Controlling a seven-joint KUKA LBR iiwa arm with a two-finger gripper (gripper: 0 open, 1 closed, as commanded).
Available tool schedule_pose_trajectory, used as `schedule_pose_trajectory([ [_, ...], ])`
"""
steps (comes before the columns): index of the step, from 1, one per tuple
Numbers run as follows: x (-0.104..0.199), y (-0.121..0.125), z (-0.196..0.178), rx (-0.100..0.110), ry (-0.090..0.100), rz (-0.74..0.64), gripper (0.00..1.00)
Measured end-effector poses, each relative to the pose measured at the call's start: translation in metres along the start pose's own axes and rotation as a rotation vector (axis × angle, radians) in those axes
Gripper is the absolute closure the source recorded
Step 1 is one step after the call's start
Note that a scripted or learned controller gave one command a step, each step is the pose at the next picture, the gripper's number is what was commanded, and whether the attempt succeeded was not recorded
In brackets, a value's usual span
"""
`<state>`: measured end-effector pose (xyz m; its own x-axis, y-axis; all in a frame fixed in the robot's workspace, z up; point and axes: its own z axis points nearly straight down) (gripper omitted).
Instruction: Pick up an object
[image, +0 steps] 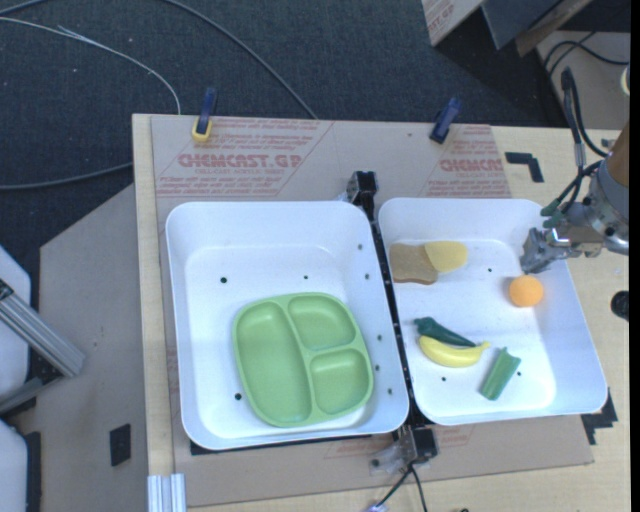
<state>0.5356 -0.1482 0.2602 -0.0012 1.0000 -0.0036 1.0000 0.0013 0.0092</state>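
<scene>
One arm, right bin, pick pending.
Gripper (538, 250) just above-right of orange ball (526, 291); finger state can't tell, nothing visibly held.

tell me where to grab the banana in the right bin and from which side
Grip the banana across its thick middle, coming straight down from above. It lies flat, its long axis roughly left to right, so set the jaws across its short width. Expect a dark green piece touching its upper side to crowd one jaw.

a pale green divided tray (298, 358) in a white bin (190, 250), beside an orange ball (525, 291) and yellow banana (452, 352).
</scene>
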Motion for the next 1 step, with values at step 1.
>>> schedule_pose_trajectory([
  [1,0.0533,-0.0077,-0.0054,0.011,0.007,-0.004,1.0],
])
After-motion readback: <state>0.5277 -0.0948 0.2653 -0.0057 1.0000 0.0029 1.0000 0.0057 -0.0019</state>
